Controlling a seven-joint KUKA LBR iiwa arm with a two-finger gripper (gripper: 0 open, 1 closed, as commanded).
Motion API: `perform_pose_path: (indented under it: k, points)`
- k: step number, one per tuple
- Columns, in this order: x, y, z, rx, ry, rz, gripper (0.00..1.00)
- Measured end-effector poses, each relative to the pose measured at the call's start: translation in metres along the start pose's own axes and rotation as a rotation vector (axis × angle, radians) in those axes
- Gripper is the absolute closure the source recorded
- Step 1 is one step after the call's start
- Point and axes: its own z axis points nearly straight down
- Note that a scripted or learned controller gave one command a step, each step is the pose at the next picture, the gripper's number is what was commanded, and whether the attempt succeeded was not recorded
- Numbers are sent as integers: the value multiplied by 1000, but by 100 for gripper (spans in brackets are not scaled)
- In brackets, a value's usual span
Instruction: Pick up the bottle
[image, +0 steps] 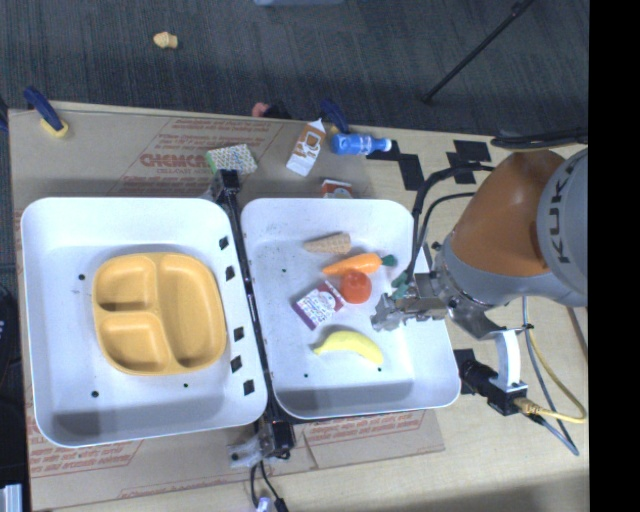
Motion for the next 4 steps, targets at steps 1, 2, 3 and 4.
perform_pose_path:
  k: [1, 2, 3, 4]
  points:
    - [32, 1, 13, 2, 2, -238, 100]
    - [-53, -1, -11, -1, -1, -395, 100]
    - [11, 1, 25, 1, 2, -220, 100]
    - [-57, -1, -26, 0, 1, -109, 100]
